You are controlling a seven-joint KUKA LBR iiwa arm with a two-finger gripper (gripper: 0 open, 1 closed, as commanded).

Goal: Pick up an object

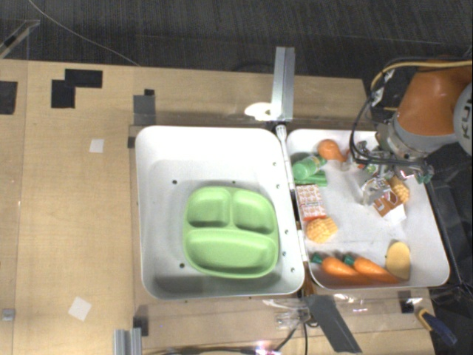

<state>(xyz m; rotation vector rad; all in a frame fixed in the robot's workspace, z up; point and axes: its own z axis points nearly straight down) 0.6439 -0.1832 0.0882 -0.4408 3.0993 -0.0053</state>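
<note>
My gripper point(375, 182) hangs low in the right bin point(436, 272), near its far right side, under the orange wrist band. It sits right over a small brown and yellow waffle-like item point(392, 197), which pokes out to its lower right. How the gripper stands on that item is hidden by the wrist. Other pickable things lie in the same bin: an orange ball point(330, 150), a green item point(309, 170), a red and white packet point(310, 201), a yellow knobbly piece point(321, 229), two carrots point(353, 267) and a pale yellow potato-like piece point(398, 257).
The left bin point(151, 198) holds a green divided plate point(230, 231). A metal post point(284, 80) stands behind the wall between the bins. Black cables point(360, 128) loop from the wrist over the right bin's far edge.
</note>
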